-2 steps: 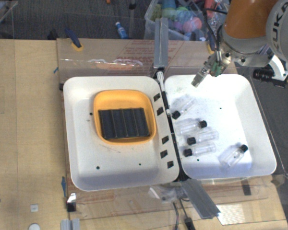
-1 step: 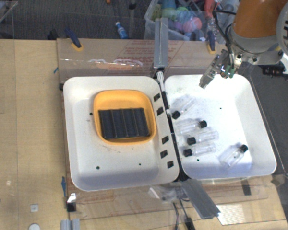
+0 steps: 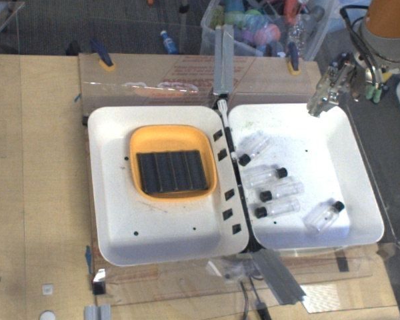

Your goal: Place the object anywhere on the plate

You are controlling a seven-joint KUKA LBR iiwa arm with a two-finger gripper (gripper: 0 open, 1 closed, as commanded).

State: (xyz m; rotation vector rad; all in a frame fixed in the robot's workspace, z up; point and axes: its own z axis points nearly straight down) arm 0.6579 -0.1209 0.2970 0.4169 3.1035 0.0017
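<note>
Arm (image 3: 390, 12) cut off by top-right edge; tool (image 3: 322, 102) fingers too small to tell.

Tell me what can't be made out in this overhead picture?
- Pincer, camera view: too small and blurred to judge its grip.
- Arm: cut off by the top edge.
- Clear vials in the right bin: see-through against white, outlines blurred, exact count uncertain.
- Dark ridged insert on the orange plate: too small to identify.
</note>
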